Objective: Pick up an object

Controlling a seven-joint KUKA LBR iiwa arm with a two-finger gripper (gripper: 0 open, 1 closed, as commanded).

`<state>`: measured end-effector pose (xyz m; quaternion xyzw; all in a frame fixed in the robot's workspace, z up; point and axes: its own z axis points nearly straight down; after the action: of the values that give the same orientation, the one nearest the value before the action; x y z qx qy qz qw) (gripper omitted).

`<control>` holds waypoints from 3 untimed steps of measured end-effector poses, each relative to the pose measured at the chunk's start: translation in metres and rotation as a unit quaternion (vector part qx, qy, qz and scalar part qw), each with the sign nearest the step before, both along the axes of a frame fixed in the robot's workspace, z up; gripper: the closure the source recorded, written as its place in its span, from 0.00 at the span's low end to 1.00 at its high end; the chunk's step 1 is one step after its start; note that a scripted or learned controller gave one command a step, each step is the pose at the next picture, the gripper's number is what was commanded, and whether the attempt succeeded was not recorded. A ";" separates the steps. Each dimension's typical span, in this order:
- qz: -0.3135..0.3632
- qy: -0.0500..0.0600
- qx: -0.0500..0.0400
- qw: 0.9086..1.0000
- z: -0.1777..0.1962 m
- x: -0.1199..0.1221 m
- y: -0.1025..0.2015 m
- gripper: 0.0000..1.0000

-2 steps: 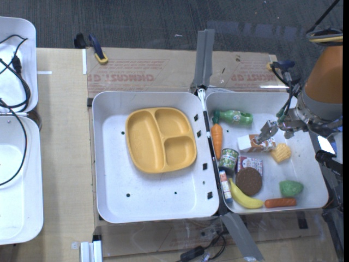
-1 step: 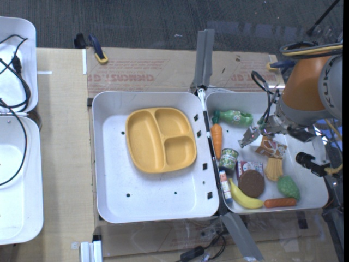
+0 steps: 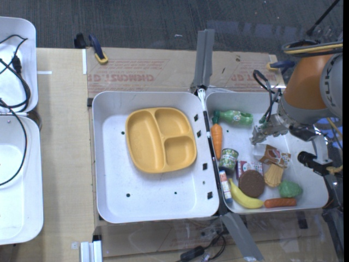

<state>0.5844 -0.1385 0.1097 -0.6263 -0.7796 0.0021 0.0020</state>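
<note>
Carrot (image 3: 217,141) (orange, green-topped), lengthwise

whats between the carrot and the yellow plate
In the camera view, the two bins' adjoining walls run between the carrot and the yellow plate.

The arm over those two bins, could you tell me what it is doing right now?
The arm's gripper hangs over the right bin, near its upper middle, above a bare patch of floor. Toy food lies around it: a green bottle, a carrot, a can, a banana and a brown cookie. Nothing is visibly between its fingers. The left bin holds a yellow plate.
</note>
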 end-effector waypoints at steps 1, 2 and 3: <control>0.000 0.000 0.000 1.000 0.000 0.000 0.000 0.00; 0.000 0.000 0.000 1.000 0.000 0.000 0.000 0.00; 0.101 -0.004 -0.001 0.995 -0.018 -0.074 -0.046 0.00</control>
<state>0.5100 -0.1843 0.0916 -0.5446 -0.8387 0.0004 -0.0018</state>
